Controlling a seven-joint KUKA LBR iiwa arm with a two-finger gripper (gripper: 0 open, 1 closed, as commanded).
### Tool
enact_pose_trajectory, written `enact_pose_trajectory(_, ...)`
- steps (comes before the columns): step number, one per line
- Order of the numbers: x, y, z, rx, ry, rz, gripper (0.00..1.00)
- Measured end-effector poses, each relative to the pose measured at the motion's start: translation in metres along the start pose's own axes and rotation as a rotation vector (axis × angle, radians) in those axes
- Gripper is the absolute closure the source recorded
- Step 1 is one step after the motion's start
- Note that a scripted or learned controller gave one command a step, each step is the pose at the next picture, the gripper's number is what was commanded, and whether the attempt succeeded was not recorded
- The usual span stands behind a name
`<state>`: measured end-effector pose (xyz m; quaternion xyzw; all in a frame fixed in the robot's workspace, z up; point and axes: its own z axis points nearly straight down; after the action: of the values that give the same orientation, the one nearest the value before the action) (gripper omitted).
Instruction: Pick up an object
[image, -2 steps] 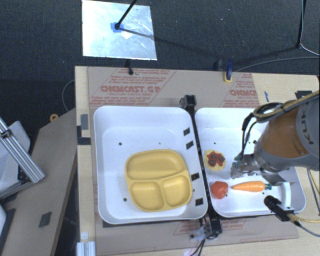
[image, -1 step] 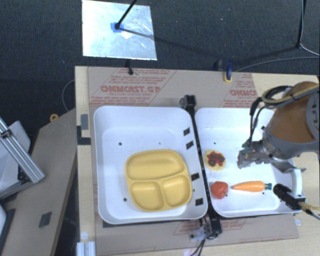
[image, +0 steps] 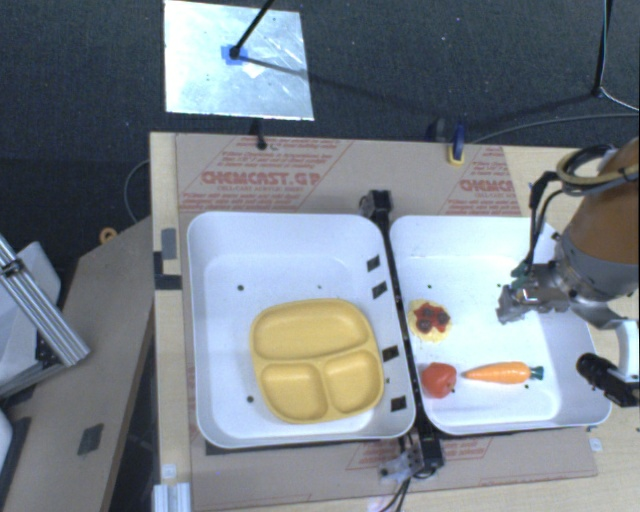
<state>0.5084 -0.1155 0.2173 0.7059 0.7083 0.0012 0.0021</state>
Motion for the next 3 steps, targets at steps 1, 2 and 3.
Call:
enact_pose_trajectory(1, -0.003, 0.005, -0.044, -0.002, 0.0, -0.002, 1.0)
enact_pose_trajectory(2, 0.044, 0.009, -0.042, 0.002, 0.002, -0.006, 1.0)
enact_pose_trajectory(3, 0.1, 0.021, -0.043, 0.001, 0.003, -0.007, 1.0)
